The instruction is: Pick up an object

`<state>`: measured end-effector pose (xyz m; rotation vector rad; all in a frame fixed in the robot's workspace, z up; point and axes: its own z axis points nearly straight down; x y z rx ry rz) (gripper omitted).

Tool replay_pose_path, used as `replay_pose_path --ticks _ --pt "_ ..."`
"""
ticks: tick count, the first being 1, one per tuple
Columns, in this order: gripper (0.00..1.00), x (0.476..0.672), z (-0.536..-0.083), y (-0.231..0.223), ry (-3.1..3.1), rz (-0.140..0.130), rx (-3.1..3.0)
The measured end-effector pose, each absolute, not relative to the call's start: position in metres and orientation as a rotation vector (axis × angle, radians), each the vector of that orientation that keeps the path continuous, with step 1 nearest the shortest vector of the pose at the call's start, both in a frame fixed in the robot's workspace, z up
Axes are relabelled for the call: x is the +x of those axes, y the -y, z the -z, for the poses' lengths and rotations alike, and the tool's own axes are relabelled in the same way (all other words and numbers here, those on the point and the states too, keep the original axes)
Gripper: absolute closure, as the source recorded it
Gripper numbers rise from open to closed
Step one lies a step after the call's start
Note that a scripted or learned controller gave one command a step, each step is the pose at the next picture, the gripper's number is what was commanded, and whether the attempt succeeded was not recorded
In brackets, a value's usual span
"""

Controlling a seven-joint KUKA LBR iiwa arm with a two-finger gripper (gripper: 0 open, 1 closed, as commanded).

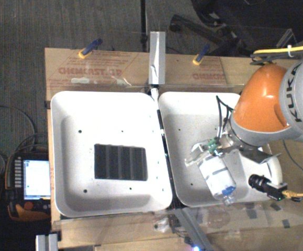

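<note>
A clear plastic bottle with a blue cap lies slanted in the right bin, cap end toward the front edge. My gripper hangs low over the right bin, directly at the bottle's upper end and seemingly touching it. The orange wrist band and grey arm cover the bin's right side. A flat black ridged rectangle lies in the middle of the left bin, far from the gripper.
The two white bins meet at a dividing rim in the middle. Brown board with clamps runs behind the bins. A handheld screen device sits on the floor at the left.
</note>
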<state>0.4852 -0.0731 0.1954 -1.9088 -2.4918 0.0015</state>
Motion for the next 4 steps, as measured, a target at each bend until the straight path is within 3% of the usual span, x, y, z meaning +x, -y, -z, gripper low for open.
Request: replay_pose_path --ticks 1,2,3,4 --pt "0.0 0.509 -0.189 0.125 2.394 -0.002 -2.033" --pt "0.0 0.543 -0.094 0.184 2.345 0.001 -2.096" --pt "0.0 0.596 -0.092 0.191 2.494 0.005 -1.935" --pt "0.0 0.596 -0.092 0.191 2.494 0.005 -1.935"
